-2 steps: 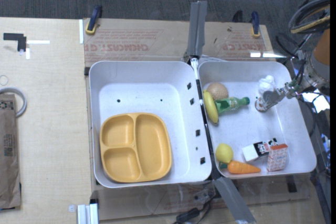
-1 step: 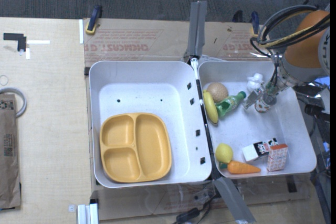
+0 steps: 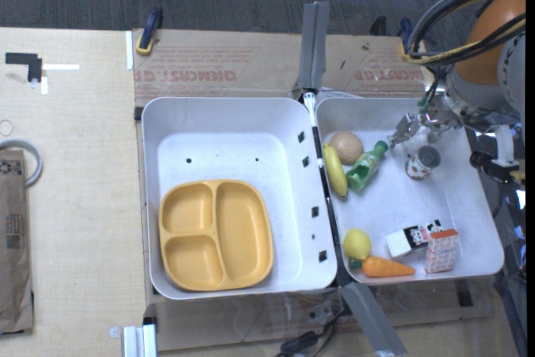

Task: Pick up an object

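Front edge: one carrot (image 3: 387, 267), one lemon (image 3: 357, 243), two small cartons (image 3: 441, 250)
Left bin: one yellow tray (image 3: 216, 234)
Jaws (image 3: 415, 128): state cannot be told, beside one green bottle (image 3: 366, 169)

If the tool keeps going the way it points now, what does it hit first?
Likely the green bottle: the tool points left and down toward its cap, close by. Height above it is unclear from this slanted view.

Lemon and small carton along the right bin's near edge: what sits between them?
In the camera view, a black-and-white block lies between the lemon and small carton, with the carrot just nearer.
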Available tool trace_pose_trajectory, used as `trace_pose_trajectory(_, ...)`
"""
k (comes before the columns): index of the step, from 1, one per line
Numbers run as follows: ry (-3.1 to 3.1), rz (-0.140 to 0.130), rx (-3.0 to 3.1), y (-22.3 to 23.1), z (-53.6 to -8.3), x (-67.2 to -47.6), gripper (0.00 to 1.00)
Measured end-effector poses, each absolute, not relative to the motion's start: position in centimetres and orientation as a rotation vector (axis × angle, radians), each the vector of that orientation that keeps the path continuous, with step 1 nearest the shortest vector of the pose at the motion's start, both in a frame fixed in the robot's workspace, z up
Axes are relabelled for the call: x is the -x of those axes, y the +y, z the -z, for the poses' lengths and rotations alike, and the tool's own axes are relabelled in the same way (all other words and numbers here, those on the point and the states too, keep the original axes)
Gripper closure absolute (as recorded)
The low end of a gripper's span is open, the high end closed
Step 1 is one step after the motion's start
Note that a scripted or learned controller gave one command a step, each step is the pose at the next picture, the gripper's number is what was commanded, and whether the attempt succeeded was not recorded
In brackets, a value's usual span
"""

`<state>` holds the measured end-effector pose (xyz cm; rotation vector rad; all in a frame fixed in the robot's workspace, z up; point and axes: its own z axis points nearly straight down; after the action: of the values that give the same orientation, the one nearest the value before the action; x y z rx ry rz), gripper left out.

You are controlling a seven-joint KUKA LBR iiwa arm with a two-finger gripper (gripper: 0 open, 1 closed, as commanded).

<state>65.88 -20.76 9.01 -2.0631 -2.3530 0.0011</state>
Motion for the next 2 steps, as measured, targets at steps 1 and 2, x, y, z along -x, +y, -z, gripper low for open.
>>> trace_pose_trajectory(1, -2.596, -0.002, 1.768, -12.3, -10.4, -62.6, 0.0)
trace_pose_trajectory(2, -2.77, -0.003, 1.491, -19.4, -17.6, -66.0, 0.0)
